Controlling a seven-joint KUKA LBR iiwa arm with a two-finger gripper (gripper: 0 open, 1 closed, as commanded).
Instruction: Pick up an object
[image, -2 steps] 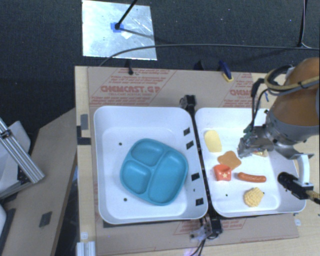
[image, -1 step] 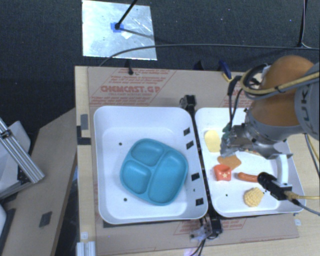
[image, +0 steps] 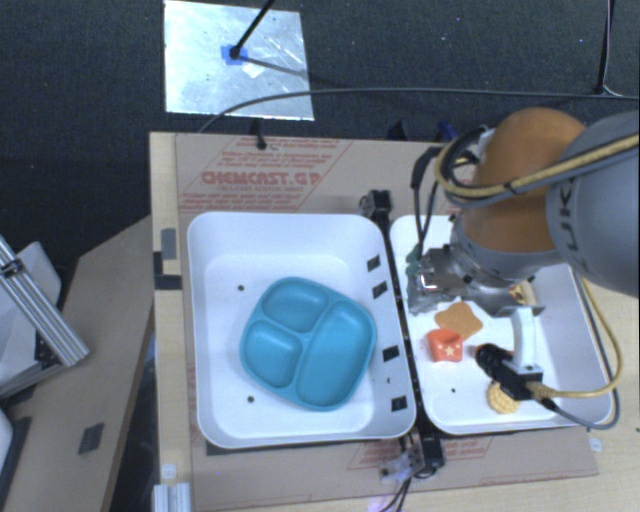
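My gripper (image: 428, 281) hangs low over the near left part of the right bin (image: 585, 330), under the grey and orange wrist. Just to its right and a little closer to me lies a flat brown toast-like piece (image: 460, 319). An orange-red cube (image: 446, 346) sits next to that piece, toward the front. A round tan cookie (image: 501, 401) lies near the bin's front wall, partly covered. Nothing shows held at the gripper. The arm hides the back of the right bin.
The left bin (image: 215, 300) holds a blue divided plate (image: 307, 343), lying flat. A raised rim with black clips (image: 388, 300) separates the two bins. Brown cardboard (image: 260, 170) lies under both bins, and a foil sheet (image: 235, 60) lies behind them.
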